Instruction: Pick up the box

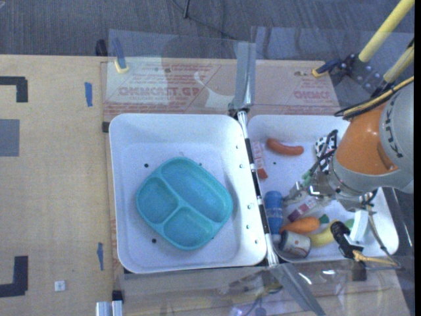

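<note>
Far left: tabletop point(52, 176), pale wood, marked with black corner pieces and short strips of blue tape. Next: left bin point(125, 130), white and shallow, holding a teal plate point(185, 203) with three compartments, lying flat and near the middle. Across the divider: right bin point(296, 127), crowded in its lower half. Along its left wall, just beside the divider: a slim red-and-white item, taken here as the box point(258, 159), lying flat, apart from the clutter below; identity judged, not certain, given its small showing. Below that: blue bottle point(273, 209), lying along the same wall. To the upper right of the box, well apart from the pile: sausage point(284, 148). At the bin's near edge: tin point(296, 244), carrot point(303, 226) and banana point(322, 237), packed close together, touching or nearly so. Above these: hand point(310, 188), low over the middle of the right bin, nearer the carrot and a small pinkish item than the box. Open or closed: cannot tell from this angle; nothing seen held. Far right: arm point(368, 150), grey with its orange band, reaching in over the bin's right side. Step in hand, as judged: approach, with no grasp made yet. Next move, as judged: shift left toward the bin's left wall, line up across the box's narrow side, descend without fouling the divider or the bottle, then close and lift.
</note>
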Available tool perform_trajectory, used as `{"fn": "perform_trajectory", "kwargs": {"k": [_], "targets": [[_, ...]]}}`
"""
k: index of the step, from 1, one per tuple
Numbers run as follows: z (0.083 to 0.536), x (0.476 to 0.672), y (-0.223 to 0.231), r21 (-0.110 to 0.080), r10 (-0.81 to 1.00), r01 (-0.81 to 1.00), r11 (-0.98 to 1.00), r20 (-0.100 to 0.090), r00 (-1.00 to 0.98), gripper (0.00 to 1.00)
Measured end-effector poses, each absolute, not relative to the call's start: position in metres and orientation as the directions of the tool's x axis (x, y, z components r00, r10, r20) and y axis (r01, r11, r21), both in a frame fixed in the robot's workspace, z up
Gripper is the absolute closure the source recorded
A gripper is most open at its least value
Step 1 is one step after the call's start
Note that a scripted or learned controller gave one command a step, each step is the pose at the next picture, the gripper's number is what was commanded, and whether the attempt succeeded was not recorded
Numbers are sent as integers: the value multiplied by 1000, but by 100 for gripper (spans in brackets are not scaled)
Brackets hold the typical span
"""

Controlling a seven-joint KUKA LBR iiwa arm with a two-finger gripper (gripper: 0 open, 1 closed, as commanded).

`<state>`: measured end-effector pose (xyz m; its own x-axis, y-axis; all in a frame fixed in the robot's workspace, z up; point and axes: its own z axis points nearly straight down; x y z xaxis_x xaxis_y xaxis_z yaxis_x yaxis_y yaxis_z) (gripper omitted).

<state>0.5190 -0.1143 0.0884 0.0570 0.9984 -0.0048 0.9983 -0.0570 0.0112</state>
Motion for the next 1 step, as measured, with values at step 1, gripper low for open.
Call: {"fn": "perform_trajectory", "kwargs": {"k": [1], "targets": [[100,520,-119,17,998,998,-64,-9,64,100]]}}
